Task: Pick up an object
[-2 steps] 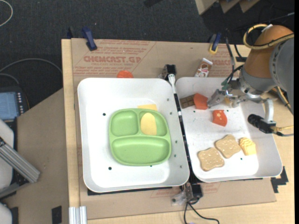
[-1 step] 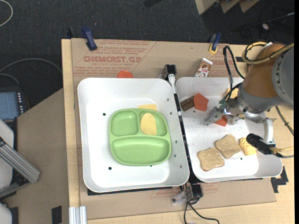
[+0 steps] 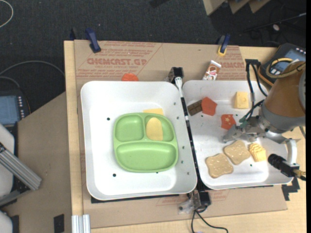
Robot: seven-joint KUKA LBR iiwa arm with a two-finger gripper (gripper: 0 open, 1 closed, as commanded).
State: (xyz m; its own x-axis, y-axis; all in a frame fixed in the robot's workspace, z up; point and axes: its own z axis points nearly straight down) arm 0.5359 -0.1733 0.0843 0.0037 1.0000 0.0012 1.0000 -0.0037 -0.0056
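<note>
2 shallow white bins sit side by side on a brown board. The left bin (image 3: 97,130) holds a green divided plate (image 3: 145,144) with a pale yellow piece (image 3: 154,128) lying in its upper right compartment, and a flat yellow slice (image 3: 153,111) peeks out from behind the plate's top edge.

The right bin (image 3: 214,89) holds the loose things: a brown block (image 3: 194,108) touching a red block (image 3: 209,106) near the top left, a yellow cheese cube (image 3: 241,100) near the top, a small red piece (image 3: 227,121) in the middle, 2 toast slices (image 3: 236,152) (image 3: 218,165) lying flat and touching each other, and a ridged yellow piece (image 3: 258,152) just beside the upper slice.

The arm reaches in from the right, and its gripper (image 3: 238,131) hangs low between the small red piece and the upper toast slice. I cannot tell whether the claw is released or clenched; nothing is visibly between its tips.

A small carton (image 3: 212,71) lies on the board above the right bin.
</note>
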